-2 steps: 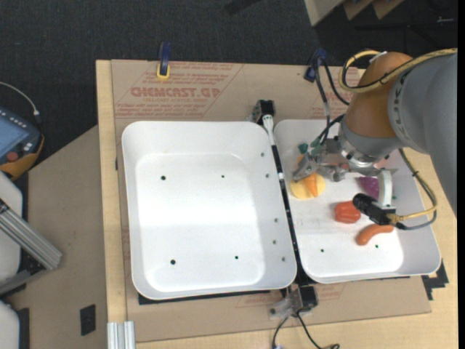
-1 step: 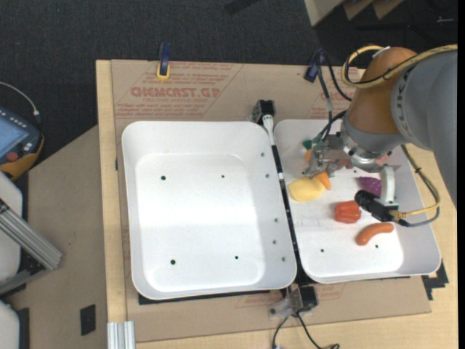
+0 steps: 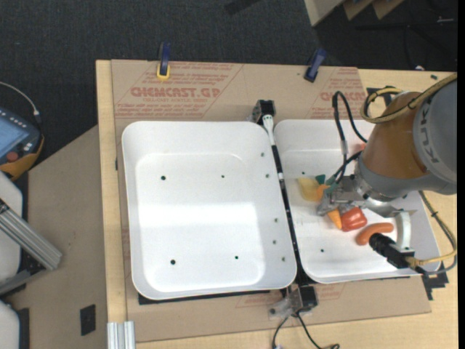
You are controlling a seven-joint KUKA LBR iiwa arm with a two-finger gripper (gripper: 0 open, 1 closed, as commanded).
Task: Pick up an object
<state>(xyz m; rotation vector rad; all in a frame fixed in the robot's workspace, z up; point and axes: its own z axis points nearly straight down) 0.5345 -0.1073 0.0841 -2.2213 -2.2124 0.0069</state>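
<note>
My gripper [image 3: 329, 199] is down inside the right bin [image 3: 312, 264], reaching in from the right under the orange-banded wrist. It sits among a cluster of small objects. A pale yellow piece [image 3: 310, 189] lies just to its left, with a small green piece [image 3: 320, 179] beside that. An orange piece [image 3: 334, 217] lies directly below the gripper, touching or nearly touching it. A red block [image 3: 353, 219] and a red-orange sausage shape [image 3: 374, 230] lie to the lower right. The wrist hides whatever is between the gripper's tips.
The left bin [image 3: 145, 217] stands next to the right one, with a black divider strip [image 3: 280, 187] between them. A small pink thing [image 3: 359, 149] peeks out behind the arm near the right bin's back. Yellow and black cables loop above the wrist.
</note>
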